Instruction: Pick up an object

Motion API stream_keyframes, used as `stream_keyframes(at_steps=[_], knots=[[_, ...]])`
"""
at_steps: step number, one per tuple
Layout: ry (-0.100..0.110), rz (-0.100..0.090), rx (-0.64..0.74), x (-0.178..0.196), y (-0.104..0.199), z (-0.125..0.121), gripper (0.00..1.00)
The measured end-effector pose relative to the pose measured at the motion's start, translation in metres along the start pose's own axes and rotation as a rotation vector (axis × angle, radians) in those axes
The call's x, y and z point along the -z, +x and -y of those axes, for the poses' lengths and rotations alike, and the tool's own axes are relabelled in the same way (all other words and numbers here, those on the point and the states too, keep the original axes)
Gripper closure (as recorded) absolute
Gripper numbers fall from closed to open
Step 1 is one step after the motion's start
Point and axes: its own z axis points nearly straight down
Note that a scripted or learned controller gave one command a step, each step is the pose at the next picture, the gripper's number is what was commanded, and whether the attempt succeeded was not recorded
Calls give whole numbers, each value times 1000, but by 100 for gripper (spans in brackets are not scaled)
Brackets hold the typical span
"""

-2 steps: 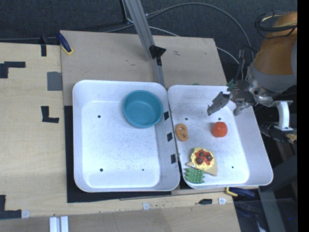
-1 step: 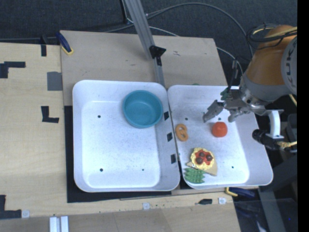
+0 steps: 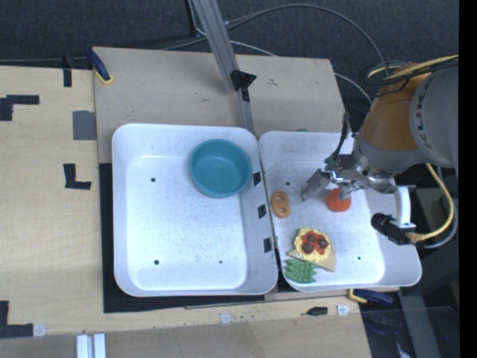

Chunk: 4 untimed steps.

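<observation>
A flat green leafy toy (image 3: 299, 272) lies at the right white bin's (image 3: 373, 267) six o'clock. The grey two-finger gripper (image 3: 326, 186) hovers spread open, holding nothing, a small red tomato-like toy (image 3: 339, 201) just beside it at four o'clock.

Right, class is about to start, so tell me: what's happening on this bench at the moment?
A grey and orange robot arm reaches in from the right over the right bin. Its end effector hangs close to a small red object. A pretzel, a pizza slice and a green item lie nearby. A blue bowl sits in the left bin.
</observation>
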Motion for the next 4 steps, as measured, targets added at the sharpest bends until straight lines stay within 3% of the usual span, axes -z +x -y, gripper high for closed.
stream_keyframes(at_steps=[1,2,4], knots=[[0,0,-1,-57,-8,6,0],[-4,0,1,-45,-7,4,100],[-9,1,-1,52,-1,12,100]])
